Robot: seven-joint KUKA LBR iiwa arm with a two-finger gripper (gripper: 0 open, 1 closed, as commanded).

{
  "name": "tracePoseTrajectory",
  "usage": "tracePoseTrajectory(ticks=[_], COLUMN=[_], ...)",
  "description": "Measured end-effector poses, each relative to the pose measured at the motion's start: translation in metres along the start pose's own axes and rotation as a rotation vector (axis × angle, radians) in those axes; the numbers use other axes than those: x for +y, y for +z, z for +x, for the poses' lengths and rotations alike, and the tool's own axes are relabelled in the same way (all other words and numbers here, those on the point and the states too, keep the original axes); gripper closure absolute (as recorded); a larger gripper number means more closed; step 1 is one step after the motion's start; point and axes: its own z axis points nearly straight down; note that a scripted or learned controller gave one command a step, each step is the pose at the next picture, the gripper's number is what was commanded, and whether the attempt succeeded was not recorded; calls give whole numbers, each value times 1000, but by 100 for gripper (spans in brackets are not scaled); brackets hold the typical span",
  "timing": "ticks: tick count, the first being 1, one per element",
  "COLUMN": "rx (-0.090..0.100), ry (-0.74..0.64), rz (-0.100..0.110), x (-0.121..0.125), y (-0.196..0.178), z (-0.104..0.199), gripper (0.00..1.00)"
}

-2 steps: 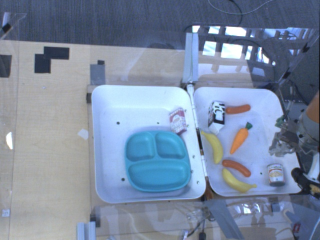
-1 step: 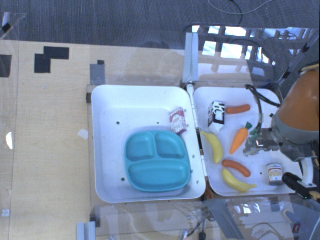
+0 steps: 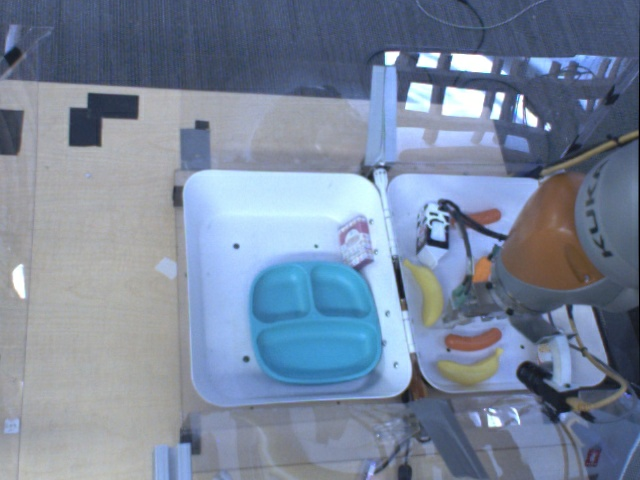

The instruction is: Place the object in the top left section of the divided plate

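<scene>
Presently we find the gripper (image 3: 468, 298) low in the right bin (image 3: 520, 190), among a yellow banana (image 3: 427, 290), a sausage (image 3: 473, 341) and a second banana (image 3: 470, 370); we cannot tell its opening or whether it holds anything. We judge it is positioned to select an object. The divided plate (image 3: 315, 322) lies in the left bin (image 3: 215, 268), its top left section (image 3: 281, 293) bare, a red packet (image 3: 355, 241) just beyond.

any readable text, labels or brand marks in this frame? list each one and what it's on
"KU": large dark letters on the grey arm at the right edge, cut off by the frame.
Red and white packet in the left bin: has print, too blurred to read.
Black and white object in the right bin: markings too small to read.
Nothing else legible.
</scene>
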Motion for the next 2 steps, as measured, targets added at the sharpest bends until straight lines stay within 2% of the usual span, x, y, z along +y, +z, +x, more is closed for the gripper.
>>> tracePoseTrajectory(ticks=[1,2], rx=[-1,3], ry=[14,67], rz=[-4,6], x=[83,153], y=[1,-95], z=[-11,79], gripper=[100,100])
